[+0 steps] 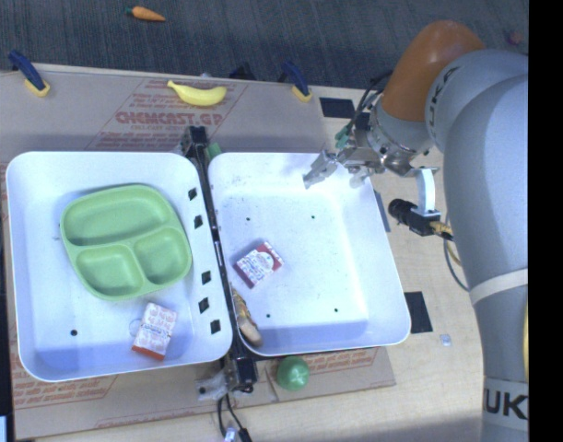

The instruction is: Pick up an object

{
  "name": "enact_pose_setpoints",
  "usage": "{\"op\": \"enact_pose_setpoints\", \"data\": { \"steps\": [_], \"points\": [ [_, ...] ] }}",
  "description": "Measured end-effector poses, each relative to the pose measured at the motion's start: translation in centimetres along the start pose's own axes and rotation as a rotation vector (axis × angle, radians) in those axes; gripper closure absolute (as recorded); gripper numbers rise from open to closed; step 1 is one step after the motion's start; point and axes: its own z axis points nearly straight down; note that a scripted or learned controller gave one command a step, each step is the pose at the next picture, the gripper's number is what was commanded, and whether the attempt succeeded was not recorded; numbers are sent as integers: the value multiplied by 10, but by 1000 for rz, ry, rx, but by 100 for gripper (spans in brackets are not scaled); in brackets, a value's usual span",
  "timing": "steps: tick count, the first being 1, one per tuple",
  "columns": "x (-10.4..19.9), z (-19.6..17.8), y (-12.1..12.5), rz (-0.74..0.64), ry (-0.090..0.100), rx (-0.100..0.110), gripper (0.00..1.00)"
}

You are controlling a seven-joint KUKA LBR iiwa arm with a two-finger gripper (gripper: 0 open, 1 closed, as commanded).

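Observation:
My gripper (pixel 334 179) hangs over the far edge of the right bin (pixel 355 274), its two fingers spread apart with nothing between them. A red and white packet (pixel 258 263) lies flat on the right bin's floor, left of centre and well below the gripper. A small tan object (pixel 248 326) rests against that bin's near left wall. In the left bin (pixel 28 274) sit a green divided plate (pixel 126 239) and a second red and white packet (pixel 154 330) near the front.
A yellow banana (pixel 198 91) lies on the cardboard behind the bins. A green ball (pixel 293 372) sits on the bench in front of the right bin. Black clips run along the seam between the bins. An orange item (pixel 147 13) lies on the floor.

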Motion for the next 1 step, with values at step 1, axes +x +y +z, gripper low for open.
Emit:
{"op": "enact_pose_setpoints", "data": {
  "steps": [1],
  "points": [
    [0,32,0,-3,-1,2,0]
  ]
}}
